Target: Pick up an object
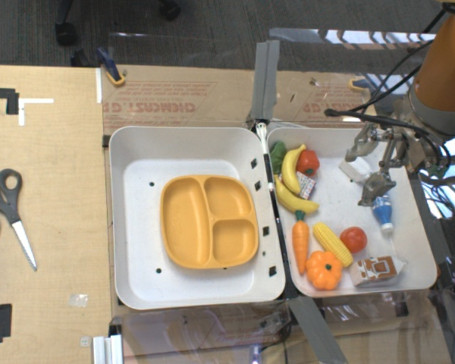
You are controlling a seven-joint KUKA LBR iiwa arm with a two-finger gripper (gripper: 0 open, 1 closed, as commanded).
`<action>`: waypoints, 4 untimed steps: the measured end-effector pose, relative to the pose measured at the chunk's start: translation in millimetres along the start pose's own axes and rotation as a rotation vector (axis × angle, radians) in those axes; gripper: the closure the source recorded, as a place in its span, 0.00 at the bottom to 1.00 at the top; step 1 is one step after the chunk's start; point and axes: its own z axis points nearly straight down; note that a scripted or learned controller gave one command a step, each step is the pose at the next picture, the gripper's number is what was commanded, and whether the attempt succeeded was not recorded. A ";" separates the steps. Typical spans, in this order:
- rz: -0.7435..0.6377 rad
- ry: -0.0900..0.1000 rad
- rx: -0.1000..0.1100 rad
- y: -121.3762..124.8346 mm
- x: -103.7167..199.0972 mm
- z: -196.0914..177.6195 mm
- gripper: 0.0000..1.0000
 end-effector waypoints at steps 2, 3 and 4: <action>-0.181 -0.003 0.000 -111.4 5.3 183.6 0.00; -0.090 -0.002 0.000 -107.9 39.2 183.6 0.00; 0.098 0.000 -0.001 4.2 36.6 184.6 0.00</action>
